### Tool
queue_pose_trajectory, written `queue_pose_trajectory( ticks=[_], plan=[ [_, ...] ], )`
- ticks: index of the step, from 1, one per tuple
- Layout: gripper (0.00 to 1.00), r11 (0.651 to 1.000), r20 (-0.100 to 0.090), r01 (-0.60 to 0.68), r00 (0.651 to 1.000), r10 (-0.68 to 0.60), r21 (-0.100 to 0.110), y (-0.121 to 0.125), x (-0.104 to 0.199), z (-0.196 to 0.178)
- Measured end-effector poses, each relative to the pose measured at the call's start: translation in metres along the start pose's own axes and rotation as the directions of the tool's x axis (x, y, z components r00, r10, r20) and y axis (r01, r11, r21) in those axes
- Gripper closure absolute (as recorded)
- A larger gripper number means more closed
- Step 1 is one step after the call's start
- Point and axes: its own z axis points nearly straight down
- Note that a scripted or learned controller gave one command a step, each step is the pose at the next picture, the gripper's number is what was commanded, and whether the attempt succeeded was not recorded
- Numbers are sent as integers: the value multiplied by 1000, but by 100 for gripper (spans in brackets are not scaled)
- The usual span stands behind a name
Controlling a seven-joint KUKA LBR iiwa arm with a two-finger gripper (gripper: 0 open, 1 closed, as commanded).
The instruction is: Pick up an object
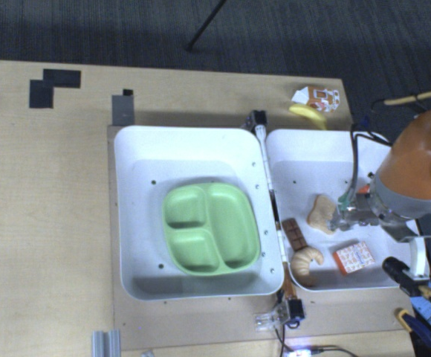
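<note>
1. Nearest the camera, the grey arm [422,171] with its orange band comes in from 3 o'clock over the right bin [305,151].
2. Pale wooden worktop [44,222] carries both white bins; the left bin [137,199] holds a green divided tray [210,227].
3. At the right bin's 9 o'clock side lies a tan bread piece [321,210], touching or just beside the pincer [343,220]; whether the pincer is wide or narrow I cannot tell.
4. Toward 6 o'clock lie a croissant [305,259], a brown chocolate bar [295,235] and an orange patterned packet [353,257].
</note>
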Motion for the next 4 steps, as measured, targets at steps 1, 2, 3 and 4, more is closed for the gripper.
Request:
queue_pose_trajectory(
  ticks=[1, 2, 3, 4],
  plan=[
    [0, 1000, 0, 0, 1000, 0, 0, 0, 0, 0],
    [0, 1000, 1, -10, 1000, 9, 16, -3, 24, 52],
    [100, 1000, 0, -7, 1000, 7, 8, 0, 24, 39],
    [100, 1000, 0, -7, 1000, 7, 21, 85, 58, -44]
  ],
)
